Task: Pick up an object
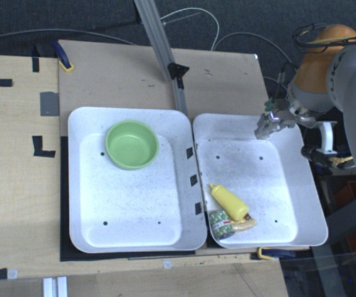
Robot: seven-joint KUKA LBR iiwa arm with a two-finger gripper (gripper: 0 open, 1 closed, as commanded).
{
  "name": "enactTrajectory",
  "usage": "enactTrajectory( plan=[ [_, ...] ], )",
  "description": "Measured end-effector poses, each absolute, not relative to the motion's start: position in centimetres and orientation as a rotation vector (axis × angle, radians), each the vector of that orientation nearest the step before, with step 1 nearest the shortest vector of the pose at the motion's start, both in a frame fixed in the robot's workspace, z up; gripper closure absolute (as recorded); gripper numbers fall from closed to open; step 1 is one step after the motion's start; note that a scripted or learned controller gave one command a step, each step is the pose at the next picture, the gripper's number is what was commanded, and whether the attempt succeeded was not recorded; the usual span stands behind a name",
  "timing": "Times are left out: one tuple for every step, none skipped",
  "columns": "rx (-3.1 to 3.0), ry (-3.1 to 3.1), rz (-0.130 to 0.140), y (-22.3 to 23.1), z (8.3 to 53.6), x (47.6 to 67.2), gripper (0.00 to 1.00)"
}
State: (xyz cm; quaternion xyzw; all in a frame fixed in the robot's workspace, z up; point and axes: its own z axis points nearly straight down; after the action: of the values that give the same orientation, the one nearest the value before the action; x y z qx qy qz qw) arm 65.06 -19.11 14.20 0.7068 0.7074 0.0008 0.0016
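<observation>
The gripper hangs over the right bin at its 1 o'clock corner, above the rim; nothing sits between its fingers, and whether they are open or closed cannot be told. The candidate objects lie well apart from it, at the bin's 7 o'clock: a yellow bottle, with a green packet touching its lower side. They appear to have settled toward the low near wall. A green bowl sits in the left bin at 11 o'clock. No pick has begun.
</observation>
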Motion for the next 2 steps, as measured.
enactTrajectory(
  plan=[
    [2.215,2.22,0.004,-20.0,19.9,65.6,1.0],
    [2.218,2.223,0.001,-19.9,21.1,65.6,1.0]
  ],
)
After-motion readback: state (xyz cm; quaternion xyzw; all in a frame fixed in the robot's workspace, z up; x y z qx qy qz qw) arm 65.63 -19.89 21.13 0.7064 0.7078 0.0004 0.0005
